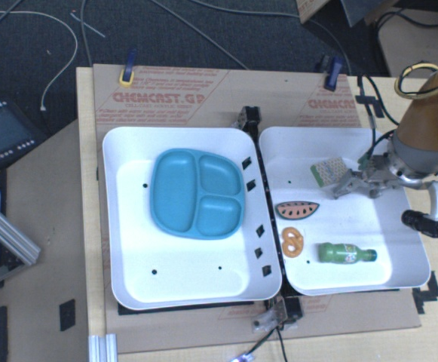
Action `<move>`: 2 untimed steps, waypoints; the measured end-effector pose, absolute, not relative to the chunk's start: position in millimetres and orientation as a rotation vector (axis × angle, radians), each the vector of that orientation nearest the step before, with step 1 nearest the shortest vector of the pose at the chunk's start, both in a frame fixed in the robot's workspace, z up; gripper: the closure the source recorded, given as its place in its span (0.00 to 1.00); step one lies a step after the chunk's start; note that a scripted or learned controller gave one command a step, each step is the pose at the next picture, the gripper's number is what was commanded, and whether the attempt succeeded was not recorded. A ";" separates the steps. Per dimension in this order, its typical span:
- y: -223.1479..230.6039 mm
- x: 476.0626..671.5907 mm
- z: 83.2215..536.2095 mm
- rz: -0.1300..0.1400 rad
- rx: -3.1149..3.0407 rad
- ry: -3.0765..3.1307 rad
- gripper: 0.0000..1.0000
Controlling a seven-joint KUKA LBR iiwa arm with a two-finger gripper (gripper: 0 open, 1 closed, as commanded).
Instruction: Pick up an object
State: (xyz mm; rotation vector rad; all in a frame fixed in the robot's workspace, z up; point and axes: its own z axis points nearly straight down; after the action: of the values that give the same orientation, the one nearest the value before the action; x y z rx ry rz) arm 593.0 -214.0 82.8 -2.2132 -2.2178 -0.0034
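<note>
**Tool low over the right bin, beside the green sponge**

Tool (pixel 348 183) sits low in the right bin (pixel 399 277), reaching in from the right edge of the view on the grey arm (pixel 418 138) with its orange band. Its two fingers point left and are spread apart, with nothing between them. Their tips lie just beside a small green dotted sponge (pixel 328 171), which rests just left of the tool and slightly farther from the camera; whether the upper fingertip touches the sponge cannot be told.

Nearer the camera than the tool and a little left lies a watermelon slice toy (pixel 297 210), close to the divider between the bins. Nearer still, a pretzel toy (pixel 292 241) sits against the same side, and just right of it a green bottle (pixel 346 254) lies on its side with the cap pointing right. All three lie apart from the tool.

Well to the tool's left, the left bin (pixel 128 270) holds a blue divided plate (pixel 197 193) with three compartments. Both bins rest on a cardboard sheet (pixel 166 93) covering the tabletop.
</note>
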 end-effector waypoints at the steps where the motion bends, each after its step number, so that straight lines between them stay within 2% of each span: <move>1: -215.5 594.0 96.5 -0.003 -2.217 -2.223 1.00; 2: -215.0 598.2 161.7 -0.006 -2.226 -2.228 1.00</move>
State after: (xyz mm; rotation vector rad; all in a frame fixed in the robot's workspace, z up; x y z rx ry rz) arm 598.2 -215.0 161.7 -2.2257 -2.2281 -0.0058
